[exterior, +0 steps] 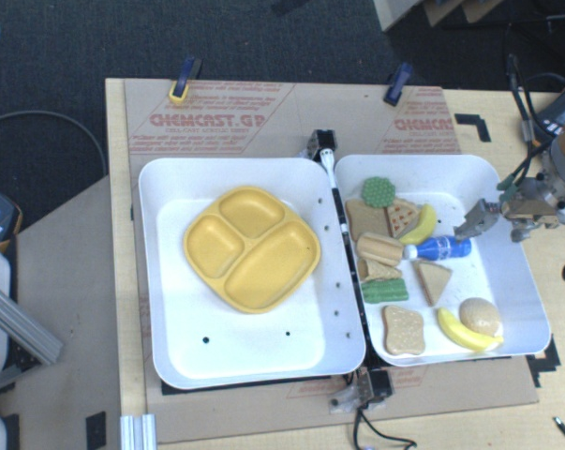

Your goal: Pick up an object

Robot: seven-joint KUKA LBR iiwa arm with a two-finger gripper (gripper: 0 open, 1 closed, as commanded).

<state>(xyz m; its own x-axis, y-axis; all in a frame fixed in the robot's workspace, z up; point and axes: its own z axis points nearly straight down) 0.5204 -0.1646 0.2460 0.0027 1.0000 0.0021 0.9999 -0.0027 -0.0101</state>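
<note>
Claw (483,216) over the right bin (521,279)
It hangs just right of the blue bottle (439,248); whether it is open, I cannot tell.

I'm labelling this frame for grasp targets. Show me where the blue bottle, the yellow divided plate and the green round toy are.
blue bottle (441,247): camera view, on the middle of its blue body.
yellow divided plate (263,272): camera view, on the floor of its largest compartment.
green round toy (378,191): camera view, on its bumpy top centre.

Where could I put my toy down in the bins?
Left bin: bare floor all around the yellow divided plate, widest along the front. Right bin: crowded with toy food on its left and front; a bare strip lies right of the blue bottle.
</note>
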